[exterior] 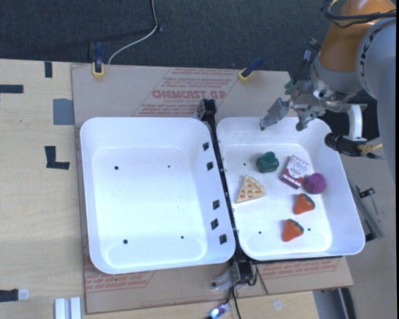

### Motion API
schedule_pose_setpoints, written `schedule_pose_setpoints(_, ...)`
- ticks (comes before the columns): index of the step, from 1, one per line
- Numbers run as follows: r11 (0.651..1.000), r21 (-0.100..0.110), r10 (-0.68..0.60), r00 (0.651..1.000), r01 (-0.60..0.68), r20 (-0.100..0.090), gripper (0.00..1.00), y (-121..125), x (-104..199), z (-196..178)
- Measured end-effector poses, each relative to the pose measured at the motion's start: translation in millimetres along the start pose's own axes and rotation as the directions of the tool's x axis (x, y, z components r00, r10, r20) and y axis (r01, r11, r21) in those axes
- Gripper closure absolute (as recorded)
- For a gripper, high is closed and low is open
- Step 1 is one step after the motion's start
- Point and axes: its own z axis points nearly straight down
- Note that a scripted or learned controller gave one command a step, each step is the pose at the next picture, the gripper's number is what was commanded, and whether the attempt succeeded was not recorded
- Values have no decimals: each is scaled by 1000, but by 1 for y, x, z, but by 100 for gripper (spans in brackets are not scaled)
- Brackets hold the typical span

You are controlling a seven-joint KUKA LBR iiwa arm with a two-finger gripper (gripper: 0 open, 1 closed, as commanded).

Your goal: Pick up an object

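Two white bins side by side on a wooden surface (26, 178). Gripper (287, 117) at upper right, above the right bin's (346, 244) far rim, fingers (271, 118) spread apart, nothing between them. In the right bin (clustered mid-right): green pepper (267, 161), waffle wedge (250, 190), red-white packet (296, 171), purple piece (314, 183), two orange-red strawberries (303, 204) (292, 230).

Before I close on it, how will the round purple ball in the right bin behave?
The round purple ball looks smooth, so it may roll or squirt away. It touches the red-and-white box, which might block one finger.
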Motion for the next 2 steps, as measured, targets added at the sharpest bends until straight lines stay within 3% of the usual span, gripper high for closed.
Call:
schedule_pose_setpoints(1,1000,2,-1,1000,1,0,0,-17,23,-4)
schedule_pose_setpoints(2,1000,-2,-8,1000,8,-3,0,-55,113,-58)
